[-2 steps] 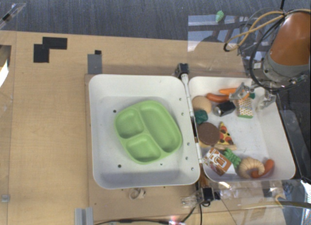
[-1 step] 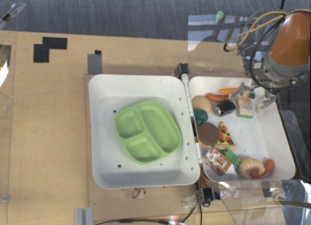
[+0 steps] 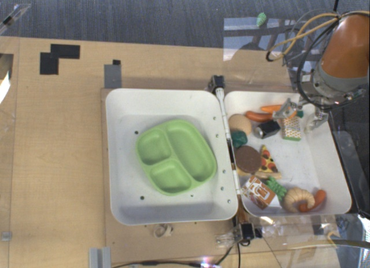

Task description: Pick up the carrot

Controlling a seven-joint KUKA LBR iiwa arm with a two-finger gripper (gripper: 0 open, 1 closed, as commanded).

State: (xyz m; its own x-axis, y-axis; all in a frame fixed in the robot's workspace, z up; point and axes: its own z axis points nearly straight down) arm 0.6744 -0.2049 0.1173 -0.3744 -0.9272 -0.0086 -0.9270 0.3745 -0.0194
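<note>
You get bright, even light from above; glare washes the white bins (image 3: pixel 115 145), shadows stay soft, focus slightly soft

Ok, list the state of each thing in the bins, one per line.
Carrot: lying flat in right bin, not held.
Gripper: low over right bin, beside carrot.
Green plate: upright in left bin.
Pizza slice: lying flat.
Croissant: resting near front wall.

Divided plate (image 3: pixel 176 156) in left bin (image 3: pixel 121 203); carrot (image 3: pixel 258 115) at right bin's (image 3: pixel 338 200) far edge.
</note>
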